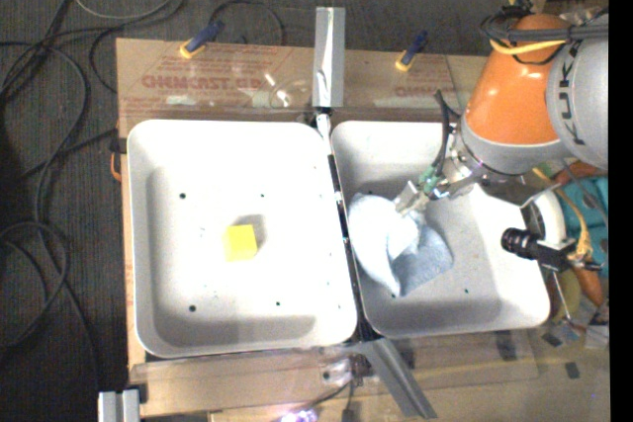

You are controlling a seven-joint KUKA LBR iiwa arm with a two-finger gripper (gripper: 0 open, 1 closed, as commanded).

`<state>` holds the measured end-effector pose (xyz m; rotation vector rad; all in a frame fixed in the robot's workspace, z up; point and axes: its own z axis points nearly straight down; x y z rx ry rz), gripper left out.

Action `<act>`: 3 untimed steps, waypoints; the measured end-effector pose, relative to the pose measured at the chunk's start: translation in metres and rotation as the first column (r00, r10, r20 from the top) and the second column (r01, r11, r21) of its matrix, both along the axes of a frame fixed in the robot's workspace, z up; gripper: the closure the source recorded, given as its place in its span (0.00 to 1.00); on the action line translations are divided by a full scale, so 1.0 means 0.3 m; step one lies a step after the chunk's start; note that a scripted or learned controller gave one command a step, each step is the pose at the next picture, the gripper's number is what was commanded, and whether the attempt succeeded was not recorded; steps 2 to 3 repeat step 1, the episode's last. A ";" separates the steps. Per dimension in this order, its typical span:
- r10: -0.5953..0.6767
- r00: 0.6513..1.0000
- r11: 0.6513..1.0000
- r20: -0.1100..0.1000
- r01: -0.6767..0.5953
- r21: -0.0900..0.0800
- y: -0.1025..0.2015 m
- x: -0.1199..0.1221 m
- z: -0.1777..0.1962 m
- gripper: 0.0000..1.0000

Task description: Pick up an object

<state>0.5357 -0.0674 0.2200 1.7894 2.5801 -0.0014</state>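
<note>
The arm (539,104) reached in from the right, over the right bin (495,311). Its jaws were low, at the upper edge of a pale blue cloth (396,242) that lay crumpled in the left part of this bin. I cannot tell whether the jaws were open or closed. A small yellow block (241,241) lay alone in the left bin (158,163) on the table.

Small yellow block (241,241), lying flat near centre of left bin (148,212), pale blue-grey cloth (396,242), crumpled and folded, lying against left wall of right bin (495,311)
</note>
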 end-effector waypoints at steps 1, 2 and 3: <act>0.185 0.983 0.983 -0.002 -0.185 -0.003 -0.013 0.306 -0.043 1.00; 0.185 0.983 0.983 -0.002 -0.185 -0.003 -0.013 0.306 -0.043 1.00; 0.185 0.983 0.983 -0.002 -0.185 -0.003 -0.013 0.306 -0.043 1.00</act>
